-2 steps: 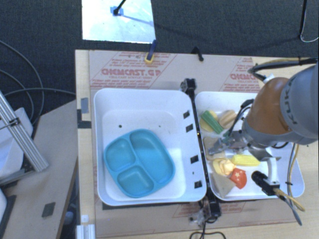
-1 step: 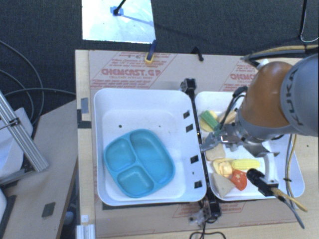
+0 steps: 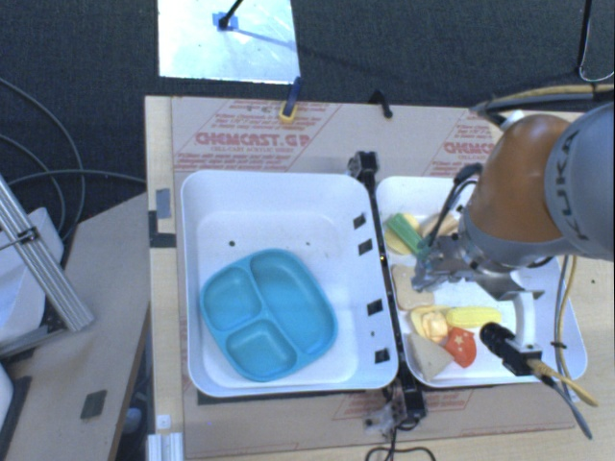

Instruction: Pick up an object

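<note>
My gripper (image 3: 430,275) hangs low over the left part of the right bin (image 3: 567,329), among a heap of toy foods. Just behind it lies a green and yellow vegetable (image 3: 405,230). Under and in front of it sit a tan bread-like slice (image 3: 409,291), a yellow corn cob (image 3: 473,315), a yellow-orange piece (image 3: 431,324), a red strawberry-like piece (image 3: 461,346) and a beige wedge (image 3: 430,356). The wrist hides the fingers, and no object is seen between them.
The left bin (image 3: 216,209) holds a blue divided plate (image 3: 267,312) toward its front. A black-clipped divider wall (image 3: 377,257) separates the two bins. The arm's bulk covers the right bin's back and right side.
</note>
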Robot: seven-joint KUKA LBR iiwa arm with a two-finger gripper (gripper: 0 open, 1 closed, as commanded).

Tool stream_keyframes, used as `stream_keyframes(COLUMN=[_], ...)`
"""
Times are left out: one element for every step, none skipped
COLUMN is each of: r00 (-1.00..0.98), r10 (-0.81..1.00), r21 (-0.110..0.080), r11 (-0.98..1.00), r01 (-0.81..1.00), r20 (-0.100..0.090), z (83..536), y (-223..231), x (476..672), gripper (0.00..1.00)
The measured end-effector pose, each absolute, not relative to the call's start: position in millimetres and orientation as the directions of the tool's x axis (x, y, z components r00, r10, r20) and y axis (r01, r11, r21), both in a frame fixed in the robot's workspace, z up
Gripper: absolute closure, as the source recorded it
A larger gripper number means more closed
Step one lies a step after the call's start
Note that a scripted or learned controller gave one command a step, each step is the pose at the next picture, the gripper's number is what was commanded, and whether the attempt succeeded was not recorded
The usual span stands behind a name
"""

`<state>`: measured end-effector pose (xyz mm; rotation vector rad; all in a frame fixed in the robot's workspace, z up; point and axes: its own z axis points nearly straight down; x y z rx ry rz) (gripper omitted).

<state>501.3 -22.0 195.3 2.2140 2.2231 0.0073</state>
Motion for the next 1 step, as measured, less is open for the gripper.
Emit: stream_keyframes(r00=[-0.012], r10=[1.000], r21=[0.014], r11=[0.012], r01=[1.000], r20=[0.002], z=[287.4], y=[37.0], x=[552.5], gripper=[1.00])
